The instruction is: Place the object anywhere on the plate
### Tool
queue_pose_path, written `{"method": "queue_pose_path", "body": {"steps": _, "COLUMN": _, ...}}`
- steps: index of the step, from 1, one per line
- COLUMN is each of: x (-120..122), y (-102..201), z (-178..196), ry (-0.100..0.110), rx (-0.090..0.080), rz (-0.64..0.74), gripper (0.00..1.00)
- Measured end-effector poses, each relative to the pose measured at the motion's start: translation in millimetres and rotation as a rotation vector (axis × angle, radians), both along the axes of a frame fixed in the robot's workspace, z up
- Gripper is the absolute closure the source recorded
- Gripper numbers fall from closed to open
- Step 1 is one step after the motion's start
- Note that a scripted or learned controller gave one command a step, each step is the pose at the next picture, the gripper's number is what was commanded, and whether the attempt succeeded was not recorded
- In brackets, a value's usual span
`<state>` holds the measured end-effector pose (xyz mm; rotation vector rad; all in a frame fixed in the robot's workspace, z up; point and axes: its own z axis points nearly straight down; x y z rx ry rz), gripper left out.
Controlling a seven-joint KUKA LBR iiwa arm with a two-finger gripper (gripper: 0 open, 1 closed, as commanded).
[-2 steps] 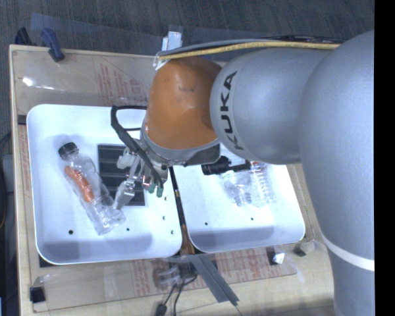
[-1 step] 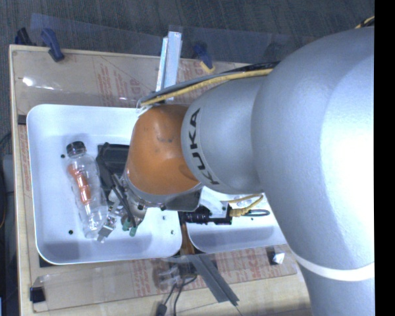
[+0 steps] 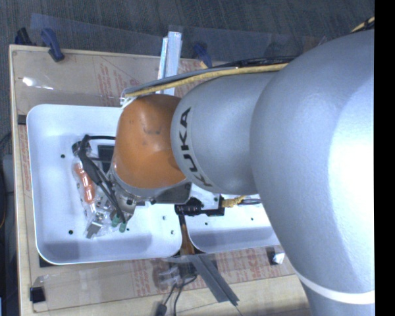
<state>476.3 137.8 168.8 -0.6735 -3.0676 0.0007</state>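
Grey arm [image 3: 263, 143], lettered "KUKA", over left shallow white bin [image 3: 46, 176]; gripper [image 3: 95, 203] near its front wall, finger state unreadable.

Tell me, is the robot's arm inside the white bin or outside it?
Inside: the arm hangs over the left bin, its tip low by the bin's floor.

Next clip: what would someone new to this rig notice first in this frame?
The grey arm dominates, filling the right half and covering most of the right bin. Its orange band hangs over the left bin, with the hand low near that bin's floor among dark cabling. Blue clamps grip the bench's far edge.
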Motion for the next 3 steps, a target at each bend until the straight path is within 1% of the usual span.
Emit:
{"method": "queue_pose_path", "body": {"steps": 1, "x": 0, "y": 61, "z": -77, "ry": -0.003, "rx": -0.001, "rz": -0.061, "gripper": 0.0}}
{"method": "queue_pose_path", "body": {"steps": 2, "x": 0, "y": 81, "z": 12, "ry": -0.002, "rx": 0.0, "rz": -0.361, "gripper": 0.0}}
{"method": "queue_pose_path", "body": {"steps": 3, "x": 0, "y": 83, "z": 22, "ry": -0.001, "rx": 0.001, "rz": -0.352, "gripper": 1.0}}
